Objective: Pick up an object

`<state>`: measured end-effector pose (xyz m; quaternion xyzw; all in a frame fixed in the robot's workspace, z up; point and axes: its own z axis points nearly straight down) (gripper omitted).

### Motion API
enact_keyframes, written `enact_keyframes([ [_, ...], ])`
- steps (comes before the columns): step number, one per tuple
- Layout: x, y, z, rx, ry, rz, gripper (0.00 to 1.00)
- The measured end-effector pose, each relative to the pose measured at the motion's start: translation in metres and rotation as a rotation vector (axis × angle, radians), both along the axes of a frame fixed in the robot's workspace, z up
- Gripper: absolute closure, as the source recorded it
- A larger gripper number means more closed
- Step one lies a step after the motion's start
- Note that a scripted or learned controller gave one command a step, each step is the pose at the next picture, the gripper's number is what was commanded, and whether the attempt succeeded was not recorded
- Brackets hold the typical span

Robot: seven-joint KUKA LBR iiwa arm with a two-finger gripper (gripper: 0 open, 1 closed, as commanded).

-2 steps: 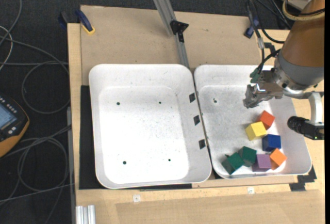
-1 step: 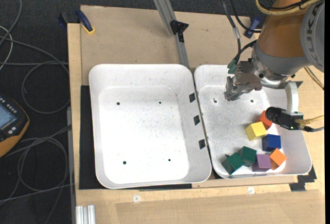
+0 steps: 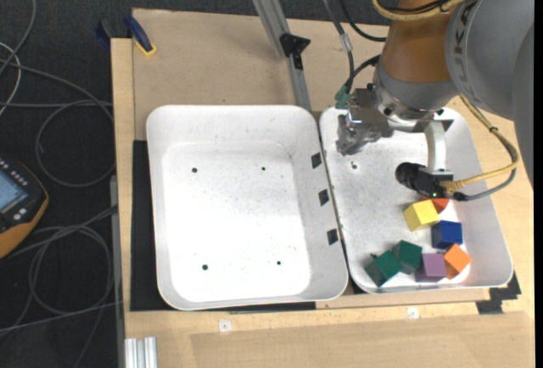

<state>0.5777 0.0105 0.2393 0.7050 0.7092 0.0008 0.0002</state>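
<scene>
Loose blocks lie clustered in the lower right corner of the right bin [image 3: 475, 146]. A yellow block [image 3: 420, 214] sits uppermost in the group, with a small orange-red block [image 3: 440, 204] touching its upper right edge. Just below lies a blue block [image 3: 447, 233], then an orange block [image 3: 457, 258] against the bin's lower right rim. A purple block [image 3: 433, 265] lies just left of the orange one, and two dark green blocks [image 3: 395, 261] lie side by side at the left end of the cluster, near the bin's lower rim.

The gripper [image 3: 349, 143] hangs over the upper left part of the same bin, close to the divide between the two bins and well apart from the blocks. Nothing is seen between its fingers; whether they are parted or closed cannot be told from this angle. Above it rises the wrist with its orange band [image 3: 424, 27], and the grey arm [image 3: 501, 44] enters from the upper right of the frame. A black cylindrical fitting [image 3: 417, 178] with a yellow cable lies between the gripper and the blocks.

The left bin [image 3: 161, 188] occupies the centre left of the frame. Both bins rest on a wooden bench [image 3: 212, 44]. A slanted metal rail [image 3: 267, 6] crosses the upper centre, and cables [image 3: 51, 129] trail over the dark floor at far left.
</scene>
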Motion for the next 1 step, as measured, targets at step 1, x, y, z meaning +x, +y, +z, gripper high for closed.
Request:
enact_keyframes([
  [1,0.0280,0.0439,-0.0098,0.000,-0.001,-0.001,1.00],
])
